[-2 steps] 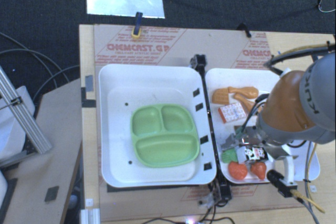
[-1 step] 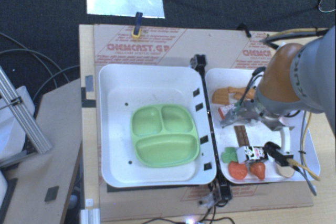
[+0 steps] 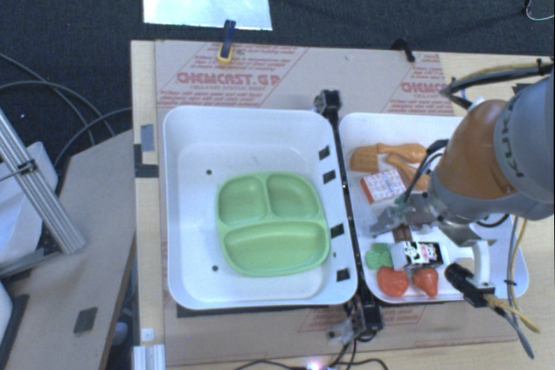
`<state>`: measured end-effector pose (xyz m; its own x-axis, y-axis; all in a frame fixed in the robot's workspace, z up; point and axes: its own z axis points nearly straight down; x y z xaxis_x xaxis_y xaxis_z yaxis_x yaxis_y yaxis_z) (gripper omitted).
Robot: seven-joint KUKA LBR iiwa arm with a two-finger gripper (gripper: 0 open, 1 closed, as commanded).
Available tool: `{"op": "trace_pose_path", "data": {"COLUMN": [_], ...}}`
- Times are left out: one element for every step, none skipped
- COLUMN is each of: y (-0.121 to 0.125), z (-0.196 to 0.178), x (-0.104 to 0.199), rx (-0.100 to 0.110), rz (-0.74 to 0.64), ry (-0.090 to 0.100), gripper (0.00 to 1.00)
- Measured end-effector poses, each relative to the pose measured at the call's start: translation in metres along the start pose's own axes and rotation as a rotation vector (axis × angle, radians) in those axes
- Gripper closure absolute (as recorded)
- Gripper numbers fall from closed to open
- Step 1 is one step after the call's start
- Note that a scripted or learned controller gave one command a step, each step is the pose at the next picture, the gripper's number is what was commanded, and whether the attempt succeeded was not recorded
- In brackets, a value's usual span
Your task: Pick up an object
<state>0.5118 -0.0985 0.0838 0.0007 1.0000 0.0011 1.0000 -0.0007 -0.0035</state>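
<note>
Orange-banded arm [image 3: 486,169] up top, closest to the lens, reaching in from the right over the right bin [image 3: 451,121]. Gripper [image 3: 401,225] low among the clutter, just above a black-and-white packet [image 3: 423,254] and just beside a red-and-white patterned box [image 3: 383,185]. Cannot tell whether open or closed; nothing visibly clamped.

Judged as the descend-and-grasp step. To do it well:
- Settle on one item and centre over it.
- Come straight down and close only once astride it.
- Lift slowly.
- Avoid snagging two neighbours at once, with the items packed close together.

Right bin: tan pieces [image 3: 390,156] at the far end, then the patterned box. Nearer, a green piece [image 3: 378,256] and the packet, with two red pieces [image 3: 392,282] along the near wall.

Left bin [image 3: 191,186]: holds a green divided plate [image 3: 273,223] with three compartments, lying flat near the middle.
</note>
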Motion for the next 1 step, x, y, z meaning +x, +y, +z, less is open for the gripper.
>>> {"op": "trace_pose_path", "data": {"y": [0.0033], "z": [-0.0114], "x": [0.0003], "rx": [-0.007], "rz": [-0.002], "ry": [-0.001], "gripper": [1.0]}}
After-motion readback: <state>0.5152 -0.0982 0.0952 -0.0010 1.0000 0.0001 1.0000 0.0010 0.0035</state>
